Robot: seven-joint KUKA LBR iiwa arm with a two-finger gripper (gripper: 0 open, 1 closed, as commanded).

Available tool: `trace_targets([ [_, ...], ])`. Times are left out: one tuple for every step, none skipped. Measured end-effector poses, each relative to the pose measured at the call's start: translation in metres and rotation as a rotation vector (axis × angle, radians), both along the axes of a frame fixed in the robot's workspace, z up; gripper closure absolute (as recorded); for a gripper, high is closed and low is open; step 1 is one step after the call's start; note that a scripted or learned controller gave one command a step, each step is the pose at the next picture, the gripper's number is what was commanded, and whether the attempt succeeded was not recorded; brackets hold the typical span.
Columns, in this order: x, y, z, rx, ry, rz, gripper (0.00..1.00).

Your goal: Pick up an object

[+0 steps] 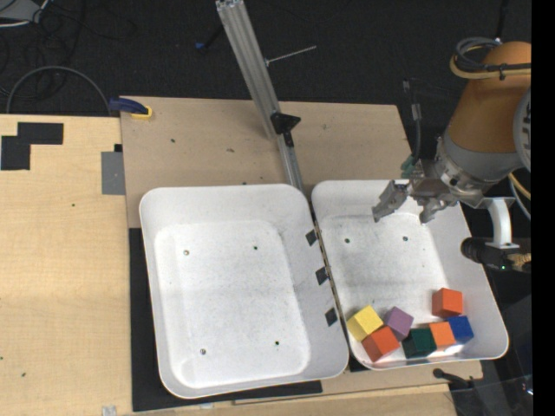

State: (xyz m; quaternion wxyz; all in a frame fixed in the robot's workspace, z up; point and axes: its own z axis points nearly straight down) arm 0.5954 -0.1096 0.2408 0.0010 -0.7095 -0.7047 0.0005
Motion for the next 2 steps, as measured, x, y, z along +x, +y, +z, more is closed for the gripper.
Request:
trace_targets([
  [0.0, -0.002, 0.01, 0.001, 0.001, -0.003, 1.0],
  [-0.007, 0.137, 0.141, 0.002, -0.008, 0.015, 1.0],
])
